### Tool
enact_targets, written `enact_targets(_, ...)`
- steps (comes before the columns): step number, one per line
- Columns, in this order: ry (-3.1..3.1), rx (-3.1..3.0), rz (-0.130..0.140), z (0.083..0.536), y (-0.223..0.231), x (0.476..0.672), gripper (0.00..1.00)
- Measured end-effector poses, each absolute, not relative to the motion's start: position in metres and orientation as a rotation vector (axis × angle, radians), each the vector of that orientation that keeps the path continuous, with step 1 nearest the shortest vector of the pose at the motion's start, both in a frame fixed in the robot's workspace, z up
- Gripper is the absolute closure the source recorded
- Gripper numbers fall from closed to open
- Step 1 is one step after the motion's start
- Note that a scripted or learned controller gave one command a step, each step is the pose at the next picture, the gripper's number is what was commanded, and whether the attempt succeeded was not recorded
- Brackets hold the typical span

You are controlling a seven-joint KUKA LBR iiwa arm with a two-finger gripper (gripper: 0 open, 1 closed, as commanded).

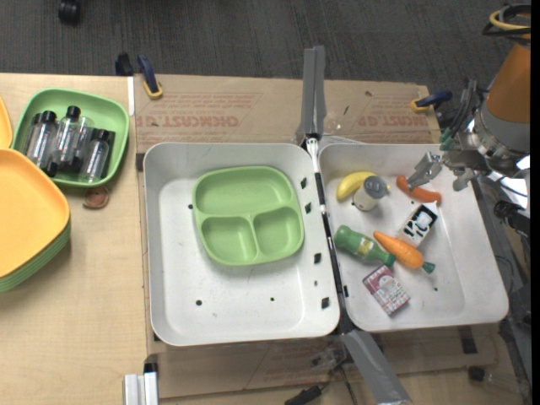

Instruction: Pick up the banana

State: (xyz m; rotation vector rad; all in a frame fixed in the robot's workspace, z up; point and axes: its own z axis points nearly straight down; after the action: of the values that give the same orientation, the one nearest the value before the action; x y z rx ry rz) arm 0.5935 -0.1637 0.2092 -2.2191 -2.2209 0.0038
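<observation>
The yellow banana (354,184) lies in the back left part of the right bin (481,302), touching a small grey can (369,194) on its right. My gripper (442,174) hovers over the back right of that bin, about a hand's width to the right of the banana and just above a red-orange pepper (419,191). Its fingers stand apart with nothing between them. The arm's orange band (515,91) shows at the right edge.
The right bin also holds a carrot (398,249), a green bottle (363,245), a black-and-white box (419,222) and a pink packet (386,289). A green divided plate (249,216) lies in the left bin (169,294). Orange plates (25,226) and a green tray of bottles (72,137) sit far left.
</observation>
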Motion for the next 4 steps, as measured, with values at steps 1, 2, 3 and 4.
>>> enact_targets(1, -2.108, -2.329, 0.004, 0.190, -0.090, 0.659, 0.00)
enact_targets(2, -2.315, -2.124, 0.002, 0.092, -0.097, 0.659, 0.00)
enact_targets(3, -2.157, -2.283, 0.003, 0.114, -0.096, 0.647, 0.00)
enact_targets(4, -1.983, -2.433, 0.004, 0.124, -0.109, 0.615, 0.00)
